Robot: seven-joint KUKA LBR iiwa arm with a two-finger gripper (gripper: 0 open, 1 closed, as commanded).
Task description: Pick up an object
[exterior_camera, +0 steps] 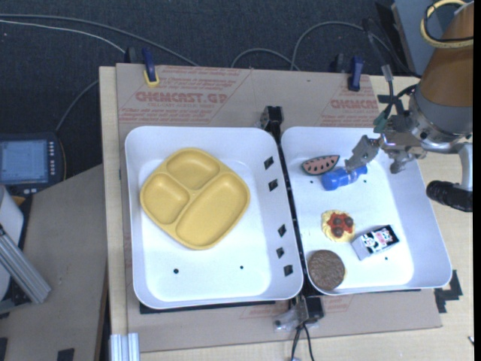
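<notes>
While the arm [443, 66] reaches in from the right over the right bin [421, 224], the gripper [361, 159] sits low at that bin's upper middle, right at a blue object [338, 178]. 1 grey finger [361, 152] slants down to the blue object's right end and looks to touch it; can't tell if the gripper is wide, narrow or actually clamped on it, the angle hides the gap.

Right bin contents, 5 items:
- blue object, near the top, just below and right of the watermelon slice
- toy watermelon slice [321, 163], reddish with dark seeds, just beside the blue object at upper left
- small pizza-like toy [338, 225], yellow with red spots, mid-bin
- black-and-white box [374, 241], just right of the pizza toy, tilted
- brown round disc [326, 269], at the bottom-left corner, against the rim

Left bin [150, 277]: 1 yellow divided plate [195, 197] with 3 compartments, lying flat, rotated, upper middle.

Both bins sit side by side on a cardboard sheet [195, 89] on the counter, clipped at the back with 2 blue clamps [149, 69].
</notes>
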